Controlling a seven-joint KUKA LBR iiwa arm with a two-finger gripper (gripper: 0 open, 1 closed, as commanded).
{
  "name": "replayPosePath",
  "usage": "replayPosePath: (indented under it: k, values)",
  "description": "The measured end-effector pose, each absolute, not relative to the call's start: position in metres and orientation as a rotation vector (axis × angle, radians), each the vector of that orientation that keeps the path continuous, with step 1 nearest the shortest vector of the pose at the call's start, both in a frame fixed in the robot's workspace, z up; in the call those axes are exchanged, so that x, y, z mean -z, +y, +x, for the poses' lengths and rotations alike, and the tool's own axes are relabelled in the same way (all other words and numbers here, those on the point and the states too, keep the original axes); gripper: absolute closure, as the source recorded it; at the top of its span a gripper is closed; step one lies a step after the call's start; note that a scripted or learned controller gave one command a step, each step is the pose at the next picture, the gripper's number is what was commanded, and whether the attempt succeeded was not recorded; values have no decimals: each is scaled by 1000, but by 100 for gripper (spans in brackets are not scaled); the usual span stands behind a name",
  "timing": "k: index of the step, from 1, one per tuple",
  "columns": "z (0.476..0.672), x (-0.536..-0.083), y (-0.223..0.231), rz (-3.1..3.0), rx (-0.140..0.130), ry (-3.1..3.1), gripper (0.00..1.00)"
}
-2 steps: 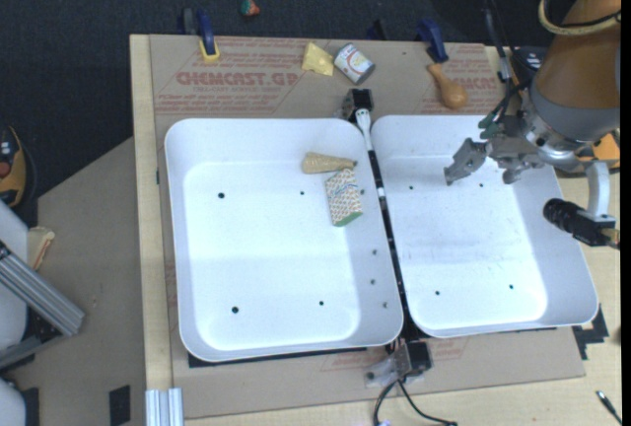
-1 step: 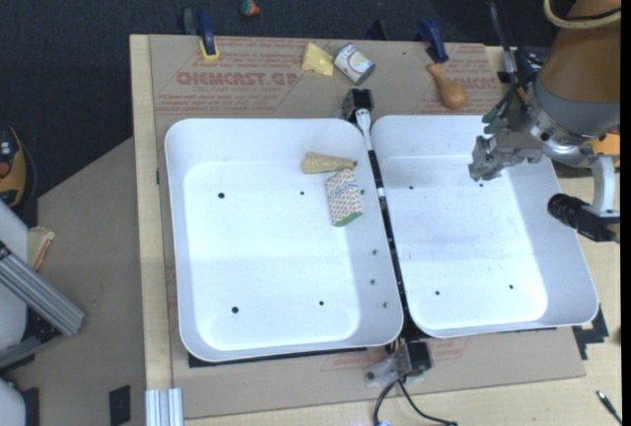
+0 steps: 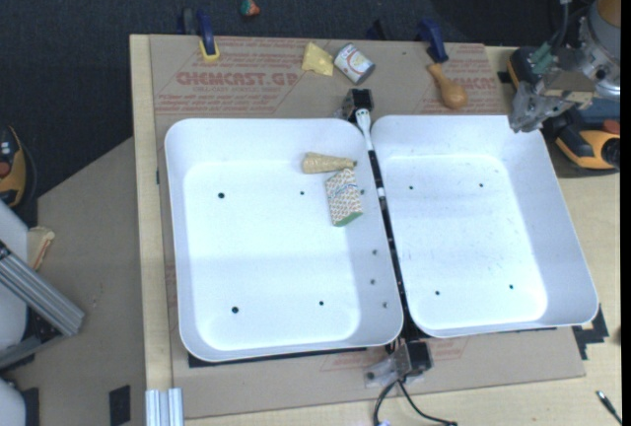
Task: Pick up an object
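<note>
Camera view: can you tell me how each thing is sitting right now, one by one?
claw: above the right bin's far corner, holding nothing that shows
tan cone: lying on its side in the left bin
patterned packet: lying flat, just beside the cone
left bin: holds both
right bin: bare white floor
wooden pear piece: lying outside the bins

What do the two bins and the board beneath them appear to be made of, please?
The left bin and the right bin look like moulded white plastic, smooth and faintly glossy with rounded rims. The board looks like matte brown cardboard, printed with red lettering.
</note>
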State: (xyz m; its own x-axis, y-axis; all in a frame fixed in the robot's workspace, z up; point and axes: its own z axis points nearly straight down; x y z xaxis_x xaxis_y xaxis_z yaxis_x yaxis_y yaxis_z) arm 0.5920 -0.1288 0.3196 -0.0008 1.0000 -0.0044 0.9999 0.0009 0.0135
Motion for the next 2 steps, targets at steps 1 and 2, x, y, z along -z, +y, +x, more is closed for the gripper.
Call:
replayPosePath:
  k: [1, 2]
  values:
    - [559, -358, -159, 2220, -4, 2212, 100]
    - [507, -329, -101, 2222, 3, 2231, 100]
